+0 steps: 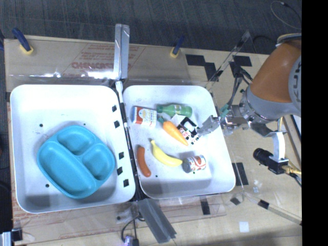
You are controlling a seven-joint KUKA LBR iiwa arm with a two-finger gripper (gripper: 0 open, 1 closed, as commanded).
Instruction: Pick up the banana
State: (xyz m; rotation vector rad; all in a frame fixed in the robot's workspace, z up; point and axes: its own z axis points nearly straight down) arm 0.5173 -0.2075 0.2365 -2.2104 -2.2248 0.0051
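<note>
Bins sit side by side on the desk [66,55], their inner walls touching along the middle. Inside the left bin [25,101] lies a blue tray [76,160] with three compartments, tilted across the floor toward the near side; nothing rests in the compartments.

Most of the small things crowd the right bin [220,181]. A banana [165,155] lies on the floor near the centre, curved, with one end pointing toward the far left and the other toward the near right. Just left of it, close to the dividing wall, a sausage [144,161] lies lengthwise. Just right of the banana, a can [195,163] rests on its side, near or touching the banana's right end. Farther back, a carrot [175,132] lies at a slant, with a black-and-white checkered block [187,128] beside it on the right. Along the far side, a green bottle [174,109] lies on its side, and a white carton [145,116] with red and blue print sits to its left.

Reaching in from the right, the arm [274,83] ends in a tool [209,124] that hangs over the right bin's right edge, near the checkered block and well apart from the banana. Whether it is open or closed cannot be told, and nothing can be seen in it.
</note>
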